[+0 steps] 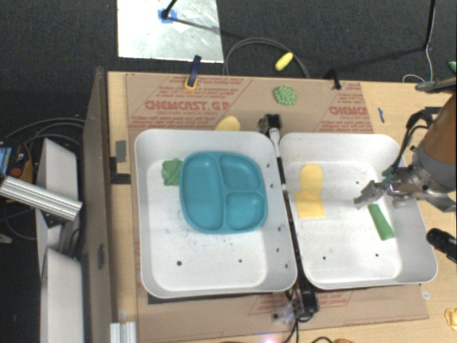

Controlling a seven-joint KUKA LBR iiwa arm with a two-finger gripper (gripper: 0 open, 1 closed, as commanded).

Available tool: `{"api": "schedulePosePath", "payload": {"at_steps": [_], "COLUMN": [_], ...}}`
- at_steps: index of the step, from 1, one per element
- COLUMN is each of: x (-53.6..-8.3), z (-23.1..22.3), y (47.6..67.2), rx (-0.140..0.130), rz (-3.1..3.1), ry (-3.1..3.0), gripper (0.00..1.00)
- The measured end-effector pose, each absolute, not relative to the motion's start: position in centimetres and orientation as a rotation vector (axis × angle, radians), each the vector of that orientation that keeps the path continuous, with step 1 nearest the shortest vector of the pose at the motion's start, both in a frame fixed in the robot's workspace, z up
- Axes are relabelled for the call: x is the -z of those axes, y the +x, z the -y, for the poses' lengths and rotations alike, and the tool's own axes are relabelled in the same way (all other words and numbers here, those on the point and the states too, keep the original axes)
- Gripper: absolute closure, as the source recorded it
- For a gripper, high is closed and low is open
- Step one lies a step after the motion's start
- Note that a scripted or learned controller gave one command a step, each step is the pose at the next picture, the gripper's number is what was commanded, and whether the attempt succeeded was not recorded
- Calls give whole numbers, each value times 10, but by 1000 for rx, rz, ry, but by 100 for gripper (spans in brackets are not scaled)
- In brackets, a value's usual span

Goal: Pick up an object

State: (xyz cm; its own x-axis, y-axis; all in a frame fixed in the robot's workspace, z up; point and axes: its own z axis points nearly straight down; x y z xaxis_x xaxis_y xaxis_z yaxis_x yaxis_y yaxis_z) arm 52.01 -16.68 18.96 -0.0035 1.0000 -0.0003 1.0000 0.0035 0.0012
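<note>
In the right bin [343, 274] a flat yellow piece [310, 190] lies left of the middle. A green stick [382, 221] lies slanted near the bin's right wall. My gripper [369, 194] hangs low over the right part of this bin, just above and left of the stick's upper end. I see nothing held in it. The left bin [214, 274] bears a blue divided plate [223, 191], and a small green leafy piece [171, 171] peeks out at the plate's left edge.
Behind the bins on the cardboard lie a green knobbly piece [285, 95] and a yellow piece [228, 125] at the left bin's far rim. A black divider [284, 191] runs between the bins. The arm's body [439, 163] overhangs the right bin's right side.
</note>
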Motion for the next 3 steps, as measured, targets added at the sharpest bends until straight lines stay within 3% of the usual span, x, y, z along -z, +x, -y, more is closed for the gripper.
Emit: {"api": "schedulePosePath", "payload": {"at_steps": [1, 2, 3], "x": [-188, -80, -95], "z": [208, 206, 207], "y": [568, 537, 540], "rx": [-4, 2, -4], "rz": [-2219, -2224, -2220], "ry": [2214, 2222, 2216], "gripper": [0, 0, 100]}}
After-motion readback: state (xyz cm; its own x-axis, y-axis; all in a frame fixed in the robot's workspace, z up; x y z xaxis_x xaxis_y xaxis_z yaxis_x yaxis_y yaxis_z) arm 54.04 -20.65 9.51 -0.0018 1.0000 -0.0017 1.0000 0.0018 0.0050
